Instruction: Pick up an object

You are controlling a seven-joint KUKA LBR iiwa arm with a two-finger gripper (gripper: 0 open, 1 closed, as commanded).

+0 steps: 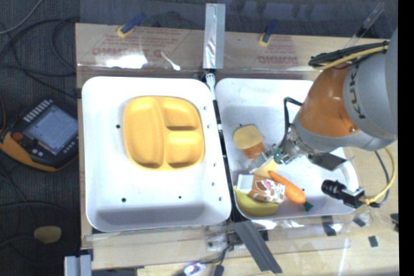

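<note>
I can't tell the gripper [279, 155] state (wrist blocks it); I'd guess the carrot [288, 186] is light, rigid, slick, so I'd pinch mid-length

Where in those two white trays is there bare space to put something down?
The left white bin has bare floor all around the yellow divided plate, widest along its near edge. The right white bin is crowded near its front by a banana, carrot and the hand; its far strip is bare.
</note>
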